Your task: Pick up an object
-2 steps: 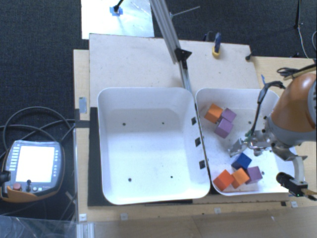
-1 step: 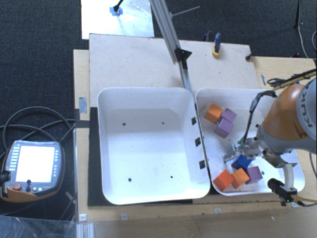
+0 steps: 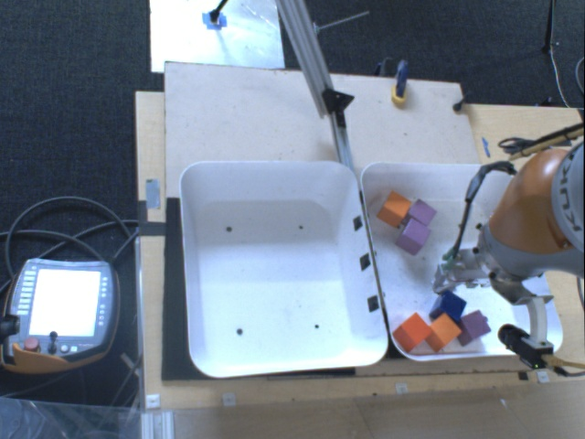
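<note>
At the near edge of the right bin (image 3: 384, 245), a cluster of small blocks sits packed into the corner: two orange blocks (image 3: 426, 331) side by side, a purple block (image 3: 474, 326) just to their right, and a blue block (image 3: 449, 305) resting against them on the far side. The gripper (image 3: 454, 277) hangs directly over the blue block, its metal tip at or just above the block's top face; whether it touches cannot be told from this angle, and the spread of the jaws is likewise hidden by the wrist, so their state cannot be told. The blue block is a dark, squarish cube, tilted slightly. The grey arm (image 3: 539, 218) with its orange band reaches in from the right. Farther back in the same bin lie another orange block (image 3: 395, 208) and two pale purple blocks (image 3: 416, 227), touching one another. The left bin (image 3: 274, 181) stands beside it, sharing a wall.
</note>
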### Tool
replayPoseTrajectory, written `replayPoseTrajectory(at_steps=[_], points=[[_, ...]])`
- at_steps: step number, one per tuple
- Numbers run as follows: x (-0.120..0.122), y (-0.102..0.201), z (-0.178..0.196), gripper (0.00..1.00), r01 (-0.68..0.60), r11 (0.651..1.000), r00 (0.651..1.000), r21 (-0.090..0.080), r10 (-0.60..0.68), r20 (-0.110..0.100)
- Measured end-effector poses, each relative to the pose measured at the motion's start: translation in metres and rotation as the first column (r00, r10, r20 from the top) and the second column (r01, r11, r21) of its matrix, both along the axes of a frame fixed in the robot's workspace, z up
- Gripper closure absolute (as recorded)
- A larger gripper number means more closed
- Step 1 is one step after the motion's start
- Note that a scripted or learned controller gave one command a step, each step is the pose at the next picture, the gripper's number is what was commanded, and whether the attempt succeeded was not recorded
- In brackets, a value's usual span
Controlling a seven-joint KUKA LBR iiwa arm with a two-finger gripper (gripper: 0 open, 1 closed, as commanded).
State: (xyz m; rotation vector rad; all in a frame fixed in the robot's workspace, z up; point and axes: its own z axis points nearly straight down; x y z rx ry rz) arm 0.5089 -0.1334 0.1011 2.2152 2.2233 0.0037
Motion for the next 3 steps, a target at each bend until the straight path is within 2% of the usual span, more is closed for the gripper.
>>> replayPoseTrajectory(at_steps=[1,2,3], points=[[0.000,0.006,0.045,1.00,-0.001,1.000,1.000,-0.001,0.001,0.003],[0.009,-0.002,0.103,1.00,-0.001,1.000,1.000,-0.002,0.001,0.005],[0.010,-0.003,0.125,1.00,-0.001,1.000,1.000,-0.001,0.001,0.001]])
